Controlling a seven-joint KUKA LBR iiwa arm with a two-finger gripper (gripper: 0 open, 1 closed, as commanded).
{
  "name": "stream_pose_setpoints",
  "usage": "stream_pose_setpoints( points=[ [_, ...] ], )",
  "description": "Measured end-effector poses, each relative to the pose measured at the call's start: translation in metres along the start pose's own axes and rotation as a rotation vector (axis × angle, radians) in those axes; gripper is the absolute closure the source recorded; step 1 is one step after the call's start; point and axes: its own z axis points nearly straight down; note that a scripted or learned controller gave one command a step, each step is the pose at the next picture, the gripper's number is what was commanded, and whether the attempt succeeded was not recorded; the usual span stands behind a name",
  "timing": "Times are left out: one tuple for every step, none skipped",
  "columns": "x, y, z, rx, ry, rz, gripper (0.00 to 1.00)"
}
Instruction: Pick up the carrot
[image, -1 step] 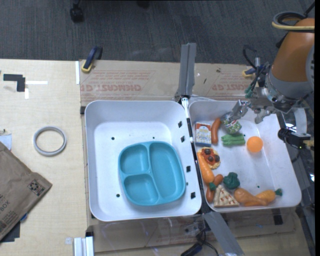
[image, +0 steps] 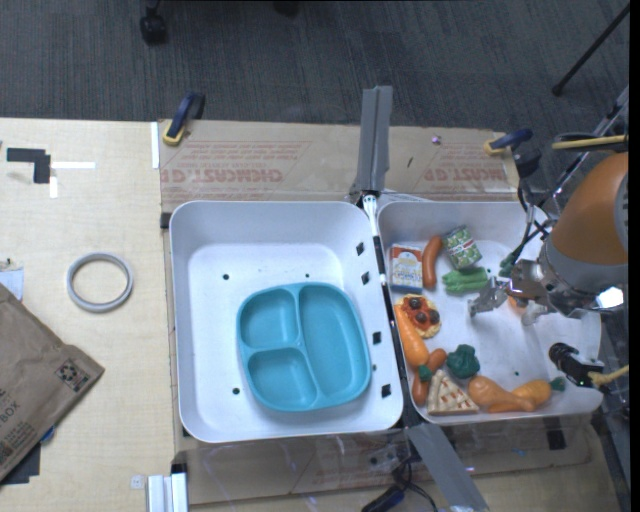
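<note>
- Carrot (image: 409, 340) lies at the right bin's (image: 520, 345) left wall, mid-frame right, just below the pizza slice (image: 421, 315).
- Probably light, stiff, smooth plastic; grip across its thicker middle.
- Gripper (image: 492, 299) hovers nearby, apparently holding nothing; finger spread unclear.

Two white bins sit side by side. The left bin (image: 190, 300) holds a blue divided plate (image: 302, 345). The right bin (image: 520, 350) holds toy food: a carrot (image: 408, 336) along its left wall, broccoli (image: 461, 360) beside it. The gripper (image: 492, 298) hangs over the right bin's middle.
</note>
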Motion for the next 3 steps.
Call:
stream_pose_setpoints(
  points=[
    [0.03,-0.072,-0.11,-0.001,0.0,-0.144,0.0],
    [-0.001,0.02,-0.091,0.0,-0.001,0.05,0.0],
    [-0.022,0.02,-0.005,0.006,0.006,0.065,0.0]
  ],
)
